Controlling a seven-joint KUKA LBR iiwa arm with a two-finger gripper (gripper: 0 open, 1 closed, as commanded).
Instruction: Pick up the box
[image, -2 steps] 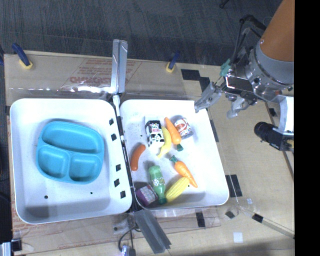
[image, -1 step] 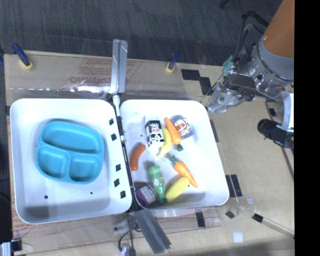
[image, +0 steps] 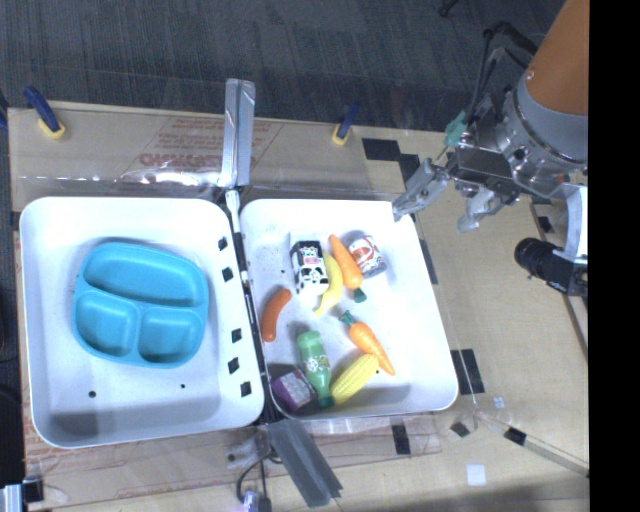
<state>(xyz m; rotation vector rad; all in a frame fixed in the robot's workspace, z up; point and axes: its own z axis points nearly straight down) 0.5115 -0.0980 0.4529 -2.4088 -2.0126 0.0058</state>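
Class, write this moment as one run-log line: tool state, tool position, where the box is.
tool: open, holding nothing | position: above right bin's upper-right corner | box: black-and-white, lying in right bin beside carrot | pick: not yet done

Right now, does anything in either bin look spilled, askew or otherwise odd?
Nothing looks spilled or damaged. The toy food lies loosely jumbled in the right bin, the black-and-white box among it. The blue tray sits flat in the left bin.
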